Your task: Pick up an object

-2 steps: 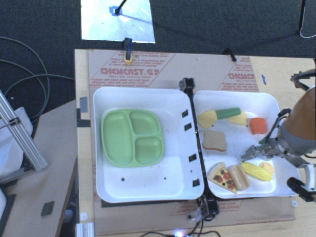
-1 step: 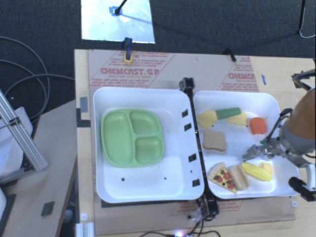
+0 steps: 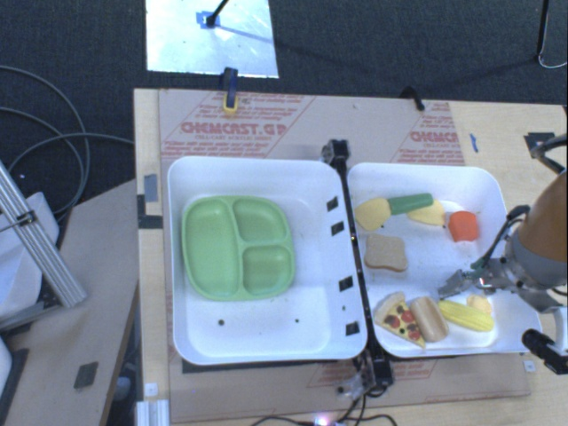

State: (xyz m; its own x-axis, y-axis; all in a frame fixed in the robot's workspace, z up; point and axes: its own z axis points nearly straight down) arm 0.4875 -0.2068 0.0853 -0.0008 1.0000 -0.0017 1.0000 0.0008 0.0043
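The right bin (image 3: 479, 185) holds toy food. A yellow piece (image 3: 374, 213), a green cucumber (image 3: 409, 203) and a red-orange tomato (image 3: 462, 225) lie at the back. A bread slice (image 3: 385, 253) sits in the middle. A pizza slice (image 3: 400, 319), a hot dog (image 3: 429, 318) and a yellow corn cob (image 3: 467, 314) lie along the front. My gripper (image 3: 463, 282) hangs low in the bin's right part, just above the corn cob and right of the bread slice. I see nothing held in it.
The left bin (image 3: 204, 171) bears a green divided plate (image 3: 238, 247). A black divider with clips (image 3: 350, 238) runs between the bins. Cardboard (image 3: 293, 127) lies under both bins. The arm's grey body (image 3: 541, 247) stands over the right bin's right edge.
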